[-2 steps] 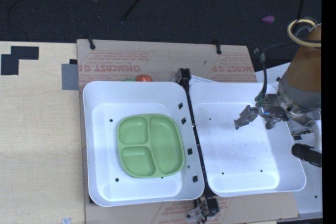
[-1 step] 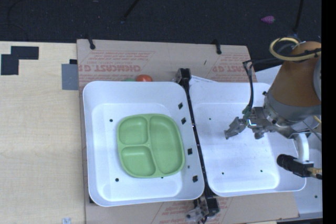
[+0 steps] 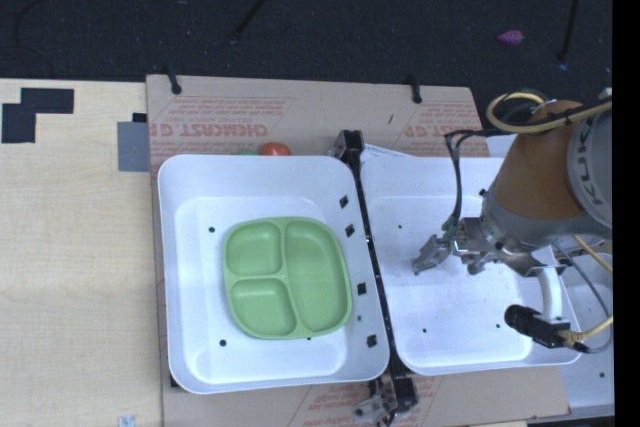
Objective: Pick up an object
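- Jaws: we can't tell if open or closed; gripper [image 3: 432, 257] is small and blurry, w/ nothing visible between its tips.
- We see the gripper low over the right bin [image 3: 420, 335], near its middle, pointing toward 9 o'clock.
- Arm [image 3: 545, 177] comes in from 3 o'clock.
- Green plate [image 3: 287, 276], w/ three compartments, lies flat mid left bin [image 3: 190, 215], well apart from the gripper.
- Red-orange obj [image 3: 274, 150] sits just beyond the left bin's rim at 12 o'clock, on cardboard [image 3: 300, 110].
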`<action>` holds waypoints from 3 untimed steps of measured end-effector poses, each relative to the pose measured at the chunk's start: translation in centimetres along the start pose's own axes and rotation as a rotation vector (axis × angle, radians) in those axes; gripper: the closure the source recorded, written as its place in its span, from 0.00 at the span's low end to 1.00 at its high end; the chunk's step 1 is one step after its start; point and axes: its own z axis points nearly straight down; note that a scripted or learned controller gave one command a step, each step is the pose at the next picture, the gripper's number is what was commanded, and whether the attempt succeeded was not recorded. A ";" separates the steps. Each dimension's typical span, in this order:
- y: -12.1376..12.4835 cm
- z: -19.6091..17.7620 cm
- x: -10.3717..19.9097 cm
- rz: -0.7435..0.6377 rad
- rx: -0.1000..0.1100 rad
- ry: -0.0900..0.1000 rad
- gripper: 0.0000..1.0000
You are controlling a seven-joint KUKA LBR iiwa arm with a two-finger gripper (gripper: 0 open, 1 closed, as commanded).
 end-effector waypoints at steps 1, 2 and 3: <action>0.0 5.3 0.1 0.001 -0.003 -0.001 0.00; 0.0 4.0 -0.1 0.007 -0.002 -0.001 1.00; 0.4 -1.6 0.8 -0.002 -0.009 -0.002 1.00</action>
